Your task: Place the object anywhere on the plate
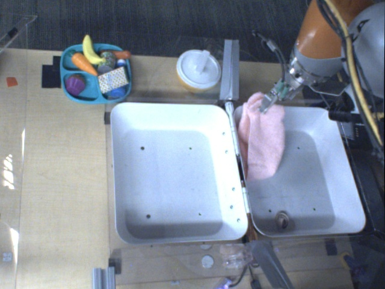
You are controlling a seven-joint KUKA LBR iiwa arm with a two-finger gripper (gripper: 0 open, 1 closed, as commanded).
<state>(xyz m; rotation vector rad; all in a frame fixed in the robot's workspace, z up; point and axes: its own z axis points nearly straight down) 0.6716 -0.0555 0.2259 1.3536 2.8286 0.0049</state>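
Pale wooden bench (54,179) under even light — dark grey carpet (150,11) beyond its far edge.

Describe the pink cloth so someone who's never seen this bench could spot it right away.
Find the right-hand white bin. Against its left wall, under the gripper, a pink cloth hangs down in folds. It is the one soft pink thing there.

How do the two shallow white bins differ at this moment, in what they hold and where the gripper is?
The right shallow white bin holds a pink cloth draped along its left wall, plus a small dark round object near its front edge; the left shallow white bin shows bare floor with a few dark dots. The gripper is at the right bin's back left corner, touching the cloth's top, away from the left bin. Both are white, rounded-cornered, side by side.
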